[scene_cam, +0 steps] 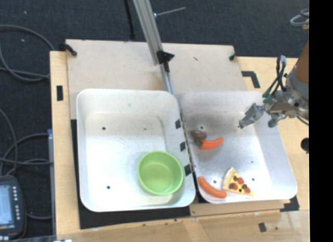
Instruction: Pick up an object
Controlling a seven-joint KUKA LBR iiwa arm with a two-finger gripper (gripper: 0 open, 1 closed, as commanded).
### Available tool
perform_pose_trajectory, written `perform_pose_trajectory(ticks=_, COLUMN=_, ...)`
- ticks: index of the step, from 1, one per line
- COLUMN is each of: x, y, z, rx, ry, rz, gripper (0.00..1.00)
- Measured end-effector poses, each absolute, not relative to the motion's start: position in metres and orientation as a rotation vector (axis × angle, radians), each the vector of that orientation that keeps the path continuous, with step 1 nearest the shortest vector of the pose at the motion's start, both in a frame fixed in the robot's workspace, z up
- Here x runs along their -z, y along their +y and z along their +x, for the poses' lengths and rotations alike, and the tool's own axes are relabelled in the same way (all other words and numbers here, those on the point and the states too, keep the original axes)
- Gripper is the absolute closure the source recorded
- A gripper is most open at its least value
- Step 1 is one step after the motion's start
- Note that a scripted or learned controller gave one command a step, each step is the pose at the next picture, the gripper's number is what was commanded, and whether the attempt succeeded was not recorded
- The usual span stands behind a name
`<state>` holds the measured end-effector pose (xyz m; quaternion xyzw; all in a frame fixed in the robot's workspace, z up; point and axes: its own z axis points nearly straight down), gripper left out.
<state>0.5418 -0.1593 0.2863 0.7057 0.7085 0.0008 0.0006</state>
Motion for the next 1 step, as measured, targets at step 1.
perform_pose_trajectory(ticks=1, x=-0.2864, y=-0.1594, z=0.5418, rx=-0.003, ry=2.224, rz=2.217, gripper=0.00)
